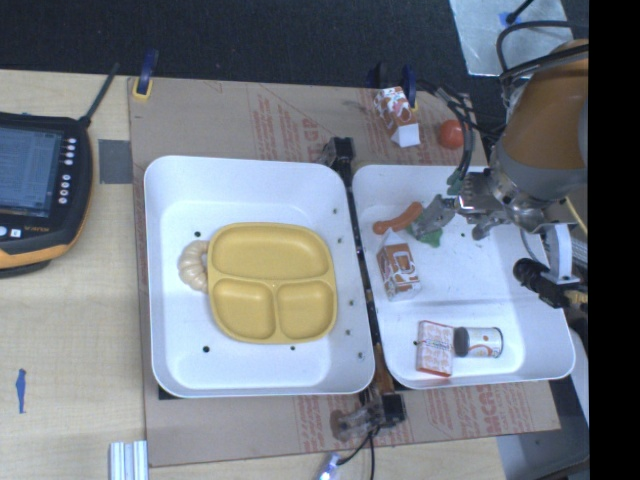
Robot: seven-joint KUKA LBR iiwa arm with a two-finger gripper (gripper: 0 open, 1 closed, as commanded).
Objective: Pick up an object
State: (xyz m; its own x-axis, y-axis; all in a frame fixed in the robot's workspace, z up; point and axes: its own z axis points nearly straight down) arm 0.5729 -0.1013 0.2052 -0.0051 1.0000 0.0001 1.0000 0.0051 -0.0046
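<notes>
Pale wooden bench [60, 368] under a brown cardboard sheet [250, 118], dark floor behind. At far left, a black-and-orange teach pendant [30, 188], screen up, well apart from the bins. Next, the left bin [170, 358], holding a yellow divided tray [270, 280] flat near its middle, with a beige lumpy item [192, 265] touching the tray's left edge. Just beside it, the right bin [540, 363], rims nearly touching. Inside that one: an orange carrot-like piece [398, 218] near the back left, a brown carton [398, 271] just in front of it, a small printed box [435, 348] near the front wall, and a can [480, 343] on its side touching that box. Behind the right bin, on the cardboard, a small carton [395, 108] and a red ball [452, 133]. From the right, the grey-and-orange arm [540, 138] reaching over the right bin, gripper [440, 216] low by a green piece [430, 234] beside the carrot-like piece; open, closed or clamped, impossible to tell, and contact with the green piece unclear.
</notes>
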